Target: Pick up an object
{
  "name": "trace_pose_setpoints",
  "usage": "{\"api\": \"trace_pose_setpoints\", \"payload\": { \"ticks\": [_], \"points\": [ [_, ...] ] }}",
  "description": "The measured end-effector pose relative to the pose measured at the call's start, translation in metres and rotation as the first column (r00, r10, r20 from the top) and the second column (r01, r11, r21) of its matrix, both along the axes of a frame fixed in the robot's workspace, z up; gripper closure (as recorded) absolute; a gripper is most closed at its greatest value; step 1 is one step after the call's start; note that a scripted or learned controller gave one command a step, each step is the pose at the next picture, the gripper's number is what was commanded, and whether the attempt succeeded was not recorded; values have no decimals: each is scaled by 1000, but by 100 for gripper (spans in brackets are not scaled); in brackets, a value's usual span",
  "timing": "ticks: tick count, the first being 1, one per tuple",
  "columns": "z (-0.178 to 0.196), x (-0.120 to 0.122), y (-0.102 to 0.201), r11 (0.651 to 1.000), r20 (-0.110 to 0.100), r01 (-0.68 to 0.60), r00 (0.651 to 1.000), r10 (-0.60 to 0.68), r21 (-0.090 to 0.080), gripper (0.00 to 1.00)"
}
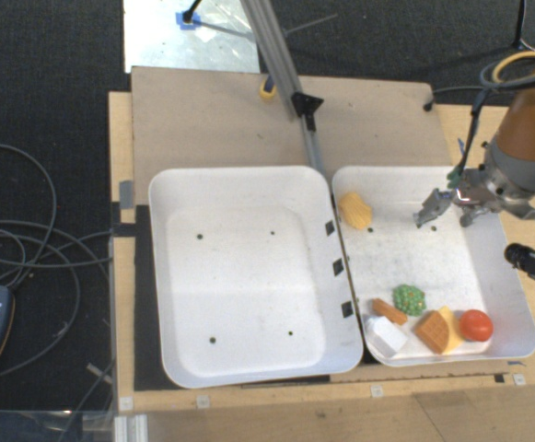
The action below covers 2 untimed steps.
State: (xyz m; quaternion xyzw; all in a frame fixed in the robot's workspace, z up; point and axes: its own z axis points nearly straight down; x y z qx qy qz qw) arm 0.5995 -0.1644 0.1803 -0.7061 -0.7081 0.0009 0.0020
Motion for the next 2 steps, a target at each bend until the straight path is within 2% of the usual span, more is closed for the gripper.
{"api": "trace_pose_setpoints", "payload": {
  "ticks": [1,2],
  "points": [
    [-42,-1,2,1000,2,1,1000,-1,-1,0],
    [-28,0,1,1000,8,0,1000,0,-2,100]
  ]
}}
